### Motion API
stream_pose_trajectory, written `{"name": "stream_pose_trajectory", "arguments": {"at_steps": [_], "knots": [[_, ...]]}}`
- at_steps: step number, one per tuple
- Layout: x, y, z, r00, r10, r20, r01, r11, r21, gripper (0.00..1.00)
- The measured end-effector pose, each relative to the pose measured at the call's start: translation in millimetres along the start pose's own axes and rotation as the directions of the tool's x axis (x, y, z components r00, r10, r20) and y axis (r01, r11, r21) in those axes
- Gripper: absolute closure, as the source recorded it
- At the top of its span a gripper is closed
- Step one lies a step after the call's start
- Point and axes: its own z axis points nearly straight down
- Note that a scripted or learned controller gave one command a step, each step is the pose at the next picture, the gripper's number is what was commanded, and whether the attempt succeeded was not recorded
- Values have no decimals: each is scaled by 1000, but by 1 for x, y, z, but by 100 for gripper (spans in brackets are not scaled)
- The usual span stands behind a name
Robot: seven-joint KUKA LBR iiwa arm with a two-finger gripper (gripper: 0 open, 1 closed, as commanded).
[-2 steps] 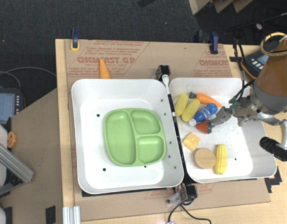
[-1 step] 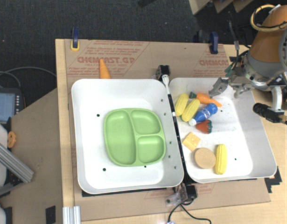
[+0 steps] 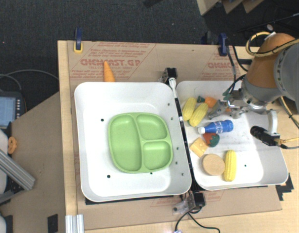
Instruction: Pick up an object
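The right bin (image 3: 266, 171) holds several toy foods: two yellow corn cobs (image 3: 194, 111) side by side at its upper left, a small carrot piece (image 3: 210, 101), a blue bottle (image 3: 217, 127) lying on its side, a red-and-green piece (image 3: 211, 139), an orange wedge (image 3: 198, 146), a tan round cookie (image 3: 213, 164) and another corn cob (image 3: 230, 165). My gripper (image 3: 221, 110) reaches in low from the right, its tip just above the bottle and beside the corn cobs. The fingers point left over the bin floor; nothing is visibly held between them.
The left bin (image 3: 91, 130) holds a green divided plate (image 3: 139, 142). An orange carrot (image 3: 108, 72) lies on the cardboard behind the left bin. A black connector (image 3: 262, 134) and cables hang over the right bin's right side. Clamps sit at the board's back edge.
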Motion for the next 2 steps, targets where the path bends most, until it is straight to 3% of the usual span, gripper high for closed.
{"name": "stream_pose_trajectory", "arguments": {"at_steps": [1, 2], "knots": [[56, -53, -5, 1000, -3, 0, 3, 1000, -2, 0], [55, -133, -17, 1000, 2, -1, -2, 1000, -1, 0]]}}
